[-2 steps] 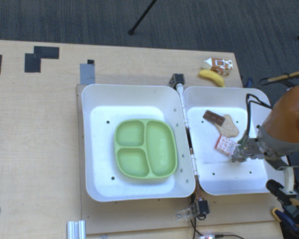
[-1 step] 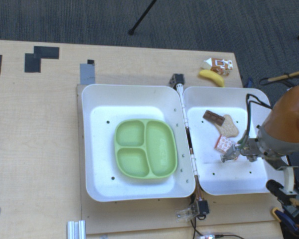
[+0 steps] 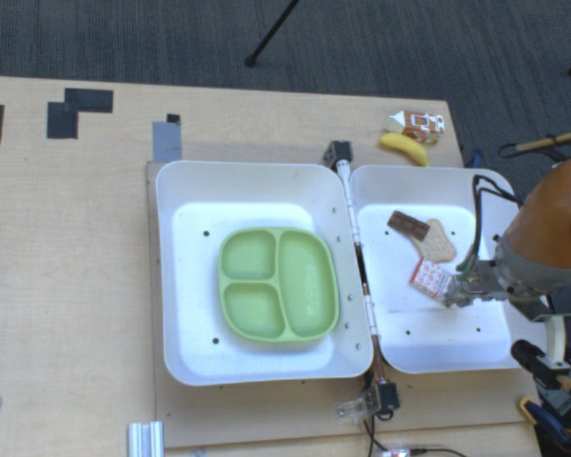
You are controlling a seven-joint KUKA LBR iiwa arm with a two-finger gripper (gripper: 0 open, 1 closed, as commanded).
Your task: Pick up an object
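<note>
Beside the red-and-white packet (image 3: 429, 278), the gripper (image 3: 454, 296) is being lowered for a pick.
Whether it is open or closed cannot be told; the packet is lying just below the tan piece (image 3: 439, 243), within reach.

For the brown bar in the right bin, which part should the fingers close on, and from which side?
The brown bar lies flat and slanted in the right bin, its lower-right end touching the tan piece. Probably best gripped across its narrow width at the free upper-left half, coming straight down from above. The gripper sits lower, by the red-and-white packet.
</note>
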